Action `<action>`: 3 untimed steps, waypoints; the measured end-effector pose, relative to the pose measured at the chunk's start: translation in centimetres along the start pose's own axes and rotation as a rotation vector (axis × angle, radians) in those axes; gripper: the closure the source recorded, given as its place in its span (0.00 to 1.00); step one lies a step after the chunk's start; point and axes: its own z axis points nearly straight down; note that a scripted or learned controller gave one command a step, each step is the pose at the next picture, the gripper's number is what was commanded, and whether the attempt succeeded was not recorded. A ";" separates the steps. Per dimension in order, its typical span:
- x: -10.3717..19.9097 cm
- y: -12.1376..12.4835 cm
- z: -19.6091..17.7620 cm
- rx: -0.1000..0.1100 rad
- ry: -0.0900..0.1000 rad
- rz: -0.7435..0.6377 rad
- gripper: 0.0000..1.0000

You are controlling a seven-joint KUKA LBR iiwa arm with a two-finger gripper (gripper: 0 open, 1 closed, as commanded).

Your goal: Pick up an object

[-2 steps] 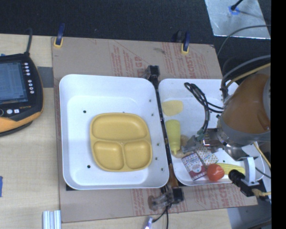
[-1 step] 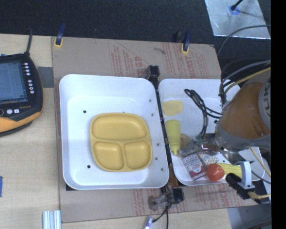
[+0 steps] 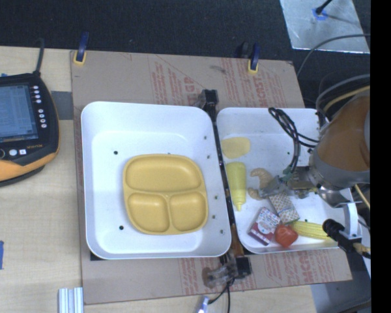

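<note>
The right bin (image 3: 267,119) holds several small items. Along its left wall lie a pale yellow round piece (image 3: 235,147) and a yellow bottle (image 3: 236,182). A tan curved piece (image 3: 259,176) lies mid-bin. A checkered packet (image 3: 283,207), a red-and-white packet (image 3: 265,224), a red tomato (image 3: 285,235) and a corn cob (image 3: 311,229) crowd the front. My gripper (image 3: 275,187) is low in the bin, just right of the tan piece and above the checkered packet. The arm hides part of the bin's right side.
The left bin (image 3: 101,175) holds a yellow divided plate (image 3: 165,193). A tablet-like pendant (image 3: 16,126) sits on the bench at far left. Black cables (image 3: 288,126) run from the arm over the right bin. Clamps (image 3: 253,56) hold the cardboard base at the back.
</note>
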 end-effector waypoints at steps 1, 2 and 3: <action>3.5 7.2 -0.1 -0.004 -0.014 0.003 0.00; 1.8 -0.1 0.5 0.015 -0.001 0.000 0.00; 3.6 11.1 0.4 0.004 0.000 -0.003 0.00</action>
